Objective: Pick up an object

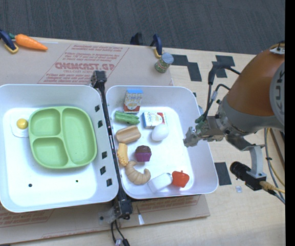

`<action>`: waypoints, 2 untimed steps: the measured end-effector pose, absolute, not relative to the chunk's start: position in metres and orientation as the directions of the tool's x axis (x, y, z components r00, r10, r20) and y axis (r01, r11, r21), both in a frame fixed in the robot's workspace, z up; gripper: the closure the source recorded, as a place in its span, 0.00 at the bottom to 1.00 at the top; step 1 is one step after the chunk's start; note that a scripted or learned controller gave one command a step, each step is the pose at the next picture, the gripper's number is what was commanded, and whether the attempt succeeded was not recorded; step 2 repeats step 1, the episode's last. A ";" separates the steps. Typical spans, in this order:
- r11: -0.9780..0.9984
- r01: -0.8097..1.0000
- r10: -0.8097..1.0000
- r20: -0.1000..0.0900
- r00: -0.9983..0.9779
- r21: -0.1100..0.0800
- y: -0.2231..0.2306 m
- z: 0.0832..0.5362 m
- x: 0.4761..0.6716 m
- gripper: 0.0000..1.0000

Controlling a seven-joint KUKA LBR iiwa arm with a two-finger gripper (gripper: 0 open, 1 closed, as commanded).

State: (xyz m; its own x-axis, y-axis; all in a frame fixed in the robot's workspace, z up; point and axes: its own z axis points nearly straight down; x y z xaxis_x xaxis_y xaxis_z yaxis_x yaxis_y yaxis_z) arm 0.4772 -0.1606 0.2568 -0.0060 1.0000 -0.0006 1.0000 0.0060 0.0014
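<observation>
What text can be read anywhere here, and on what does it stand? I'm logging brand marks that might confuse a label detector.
"CHEMCAST GP": large red print on the brown cardboard sheet under the two white bins; the smaller red lines around it are too blurred to read.
Small blue-and-white toy carton: printing present, too small to read.
Small white-and-red toy packet: printing too small to read.
Small tin can: label unreadable.

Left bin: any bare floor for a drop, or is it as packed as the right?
Left bin has bare floor along the front, below the green divided plate, and a strip behind it. Fried egg sits at the plate's left. Right bin is crowded; free strip only along its right wall, by the gripper.
</observation>
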 end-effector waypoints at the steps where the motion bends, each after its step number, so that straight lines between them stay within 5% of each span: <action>1: 0.006 1.000 1.000 0.000 -0.006 -0.003 -0.163 0.227 0.476 1.00; 2: 0.006 1.000 1.000 0.000 -0.006 -0.003 -0.163 0.227 0.476 1.00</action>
